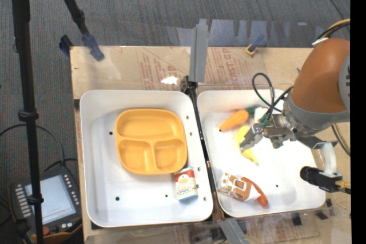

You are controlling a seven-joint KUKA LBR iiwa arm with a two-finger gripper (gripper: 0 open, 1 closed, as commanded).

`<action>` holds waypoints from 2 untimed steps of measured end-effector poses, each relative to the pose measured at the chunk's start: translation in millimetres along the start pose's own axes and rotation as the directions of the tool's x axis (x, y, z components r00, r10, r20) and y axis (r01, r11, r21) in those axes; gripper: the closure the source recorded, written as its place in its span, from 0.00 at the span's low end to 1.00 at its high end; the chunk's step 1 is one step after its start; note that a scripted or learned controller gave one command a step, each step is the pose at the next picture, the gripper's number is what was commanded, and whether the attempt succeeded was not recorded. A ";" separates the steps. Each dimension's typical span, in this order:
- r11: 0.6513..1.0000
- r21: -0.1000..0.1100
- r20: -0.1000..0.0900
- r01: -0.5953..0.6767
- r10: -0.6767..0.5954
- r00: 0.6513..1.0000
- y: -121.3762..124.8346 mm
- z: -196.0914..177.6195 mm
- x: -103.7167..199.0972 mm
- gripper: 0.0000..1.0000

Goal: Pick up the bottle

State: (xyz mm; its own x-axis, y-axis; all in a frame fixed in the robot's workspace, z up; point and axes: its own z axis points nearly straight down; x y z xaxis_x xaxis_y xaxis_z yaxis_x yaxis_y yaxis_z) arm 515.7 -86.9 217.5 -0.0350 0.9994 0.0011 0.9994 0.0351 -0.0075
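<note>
Gripper (pixel 255 137): over right bin (pixel 297 197), fingers spread, astride the yellow item (pixel 247 143), nothing visibly pinched
Bottle: can't tell which item it is
Carrot (pixel 234 120): just beside the gripper
Left bin (pixel 100 203): orange tray (pixel 151 141), small carton (pixel 186 184)

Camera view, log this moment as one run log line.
task: pick up bottle | gripper: over right bin, above banana | carrot beside | tray: left bin | bottle: not identified
</note>
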 end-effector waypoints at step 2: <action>0.982 0.002 0.003 -0.191 0.191 0.982 30.3 34.3 153.3 0.00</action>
State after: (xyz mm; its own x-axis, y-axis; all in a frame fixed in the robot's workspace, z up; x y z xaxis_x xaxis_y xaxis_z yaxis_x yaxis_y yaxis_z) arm 540.3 67.4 183.2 0.1561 0.9877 -0.0032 0.9877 -0.1562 -0.0092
